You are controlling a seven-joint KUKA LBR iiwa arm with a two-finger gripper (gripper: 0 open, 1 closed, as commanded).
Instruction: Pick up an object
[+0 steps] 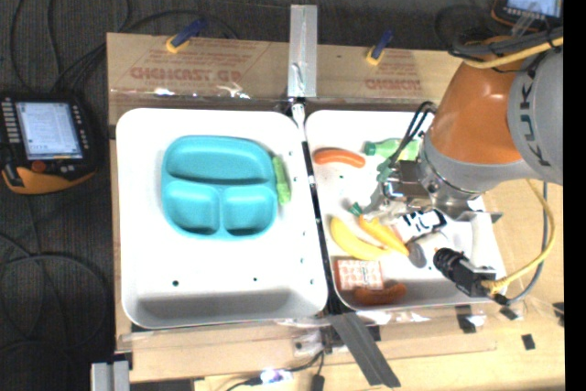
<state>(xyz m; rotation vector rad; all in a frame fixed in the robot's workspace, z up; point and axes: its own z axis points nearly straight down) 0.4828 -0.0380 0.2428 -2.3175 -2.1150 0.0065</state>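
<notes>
Camera view: banana (355, 238) just beside gripper (374, 208).

Teal divided tray (220, 185) in the left bin (137, 224), handheld screen pendant (44, 142) on the dark floor beside the bench.

Two shallow white bins: left bin (137, 288) and right bin (322, 135).

Left bin contents:
- One teal divided tray (220, 186), three compartments.
- One green item (281, 179) at the tray's right edge.

Right bin contents:
- One orange sausage-shaped item (339, 157).
- One green item (385, 146).
- Two yellow bananas (352, 238).
- One red-brown packet (359, 273).

Two clamps (186, 34) on the cardboard.
</notes>
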